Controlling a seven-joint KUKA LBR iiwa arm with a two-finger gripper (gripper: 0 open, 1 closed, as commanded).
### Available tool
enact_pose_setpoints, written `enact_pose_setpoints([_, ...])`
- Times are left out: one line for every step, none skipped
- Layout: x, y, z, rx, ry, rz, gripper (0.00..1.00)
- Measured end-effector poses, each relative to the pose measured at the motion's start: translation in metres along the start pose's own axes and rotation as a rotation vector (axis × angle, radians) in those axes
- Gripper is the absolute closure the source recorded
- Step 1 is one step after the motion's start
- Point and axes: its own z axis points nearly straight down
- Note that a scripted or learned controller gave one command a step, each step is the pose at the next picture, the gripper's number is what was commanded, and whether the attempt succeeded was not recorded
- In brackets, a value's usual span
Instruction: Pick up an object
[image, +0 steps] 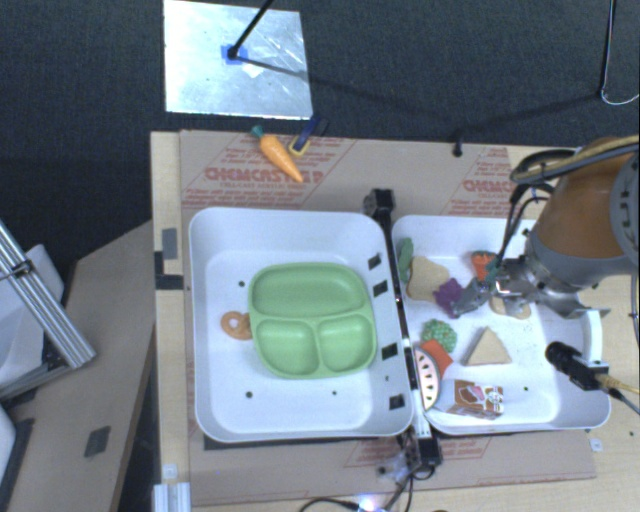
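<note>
My gripper (487, 292) hangs low over the right bin (540, 408), at the end of the grey arm that reaches in from the right. Its tip is right beside a purple toy (450, 296); whether they touch is unclear. Around it lie a tan bread slice (428, 275), an orange-red piece (483, 264), a green broccoli (438, 333), a triangular sandwich half (488, 348), a watermelon slice (430, 366) and a printed packet (478, 397). A green pod (405, 260) rests by the bin's left wall.
The left bin (215, 400) holds a green divided plate (310, 318) and a small orange ring (237, 325) beside it. An orange carrot (280, 157) lies on the cardboard behind the bins. A ridge with black clips (392, 300) separates the bins.
</note>
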Motion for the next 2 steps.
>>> enact_pose_setpoints([0.006,0.006,0.059,-0.001,0.001,0.000,0.00])
enact_pose_setpoints([0.007,0.010,0.070,-0.010,0.001,0.000,0.00])
